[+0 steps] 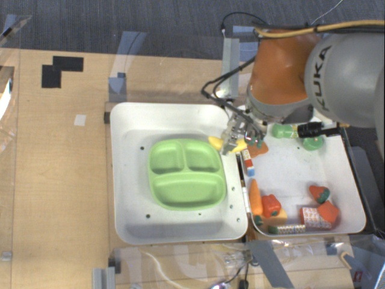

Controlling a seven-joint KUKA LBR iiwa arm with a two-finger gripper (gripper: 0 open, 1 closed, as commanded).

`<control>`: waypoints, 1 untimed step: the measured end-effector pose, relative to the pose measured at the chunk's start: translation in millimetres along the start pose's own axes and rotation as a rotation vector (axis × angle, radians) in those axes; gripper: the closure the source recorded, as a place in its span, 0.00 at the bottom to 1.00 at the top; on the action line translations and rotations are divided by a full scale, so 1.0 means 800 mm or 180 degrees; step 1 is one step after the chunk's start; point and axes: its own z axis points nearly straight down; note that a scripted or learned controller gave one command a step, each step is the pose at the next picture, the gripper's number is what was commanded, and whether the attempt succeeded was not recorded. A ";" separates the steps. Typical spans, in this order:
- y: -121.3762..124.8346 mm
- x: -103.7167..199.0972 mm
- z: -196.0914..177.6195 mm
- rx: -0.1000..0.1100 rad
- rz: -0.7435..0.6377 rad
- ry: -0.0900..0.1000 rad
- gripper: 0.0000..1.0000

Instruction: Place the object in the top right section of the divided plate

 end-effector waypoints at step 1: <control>-0.021 -0.013 -0.025 -0.0001 0.0066 -0.0004 1.00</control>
